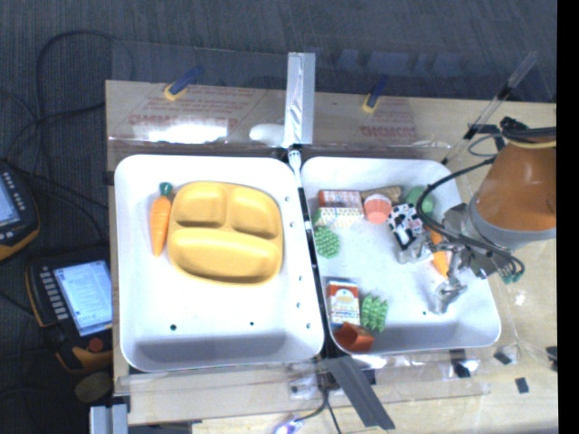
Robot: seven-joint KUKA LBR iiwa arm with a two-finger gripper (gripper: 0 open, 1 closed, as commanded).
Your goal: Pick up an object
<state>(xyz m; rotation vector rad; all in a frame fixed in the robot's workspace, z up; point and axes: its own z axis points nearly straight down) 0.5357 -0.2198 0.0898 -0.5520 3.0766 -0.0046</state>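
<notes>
Gripper (443, 292) sat low in the right bin (409, 165), toward its 4 o'clock corner, with bare white floor under and around it. Claw state: could not tell from this slanted view whether it was spread or pressed together, and nothing was visibly pinched in it.

The nearest clear candidate was the green studded block (374, 312), at about 9 o'clock from the gripper, slightly lower in the view and near but apart. Its long axis ran roughly 12-to-6. It lay just beside the red carton (342, 298), possibly touching its 3 o'clock edge. A red cup (355, 337) sat at 7 o'clock from the block, against the bin's near wall.

Judgement: the move hinged on that 9 o'clock offset, a short sideways shift and then down. Closing across the block's short side would have put one side of the claw tight against the carton, which was the risk.

Other options lay farther off, along the 12 o'clock wall:
- pink cup (377, 208)
- striped box (339, 208)
- a second green studded piece (326, 240), near the divider

The left bin (217, 328) held a yellow tray (226, 229) and a carrot (160, 222), well apart from the claw and not sensible targets.
</notes>
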